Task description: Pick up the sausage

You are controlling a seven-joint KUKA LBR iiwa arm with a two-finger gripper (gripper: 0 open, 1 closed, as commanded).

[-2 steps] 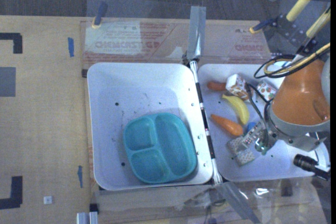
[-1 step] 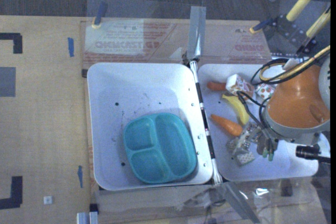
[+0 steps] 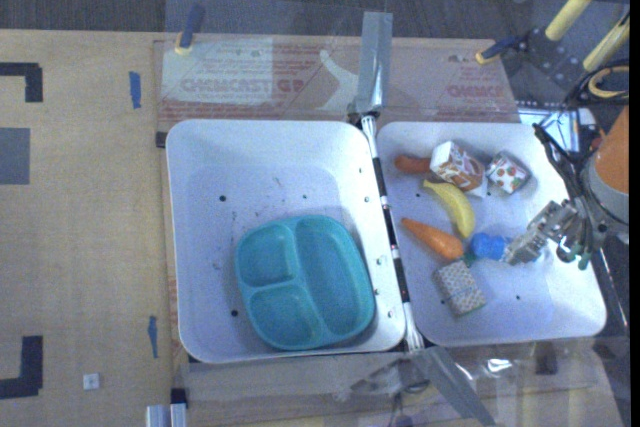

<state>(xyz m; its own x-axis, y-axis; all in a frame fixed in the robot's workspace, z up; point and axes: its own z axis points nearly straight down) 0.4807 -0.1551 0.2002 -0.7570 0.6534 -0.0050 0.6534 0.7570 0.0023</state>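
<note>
The sausage (image 3: 411,164), a short reddish-brown piece, lies at the back left of the right bin (image 3: 560,310), with its right end tucked behind a small white carton (image 3: 455,165). My gripper (image 3: 524,250) hangs low over the right half of that bin, just right of a small blue object (image 3: 487,246). It is well to the right of the sausage and nearer the front, not touching it. Nothing is seen held in the gripper.
The right bin also holds a yellow banana (image 3: 455,205), an orange carrot (image 3: 433,237), a patterned grey block (image 3: 460,288) and a second carton (image 3: 507,174). A teal divided plate (image 3: 300,283) sits in the left bin (image 3: 200,215).
</note>
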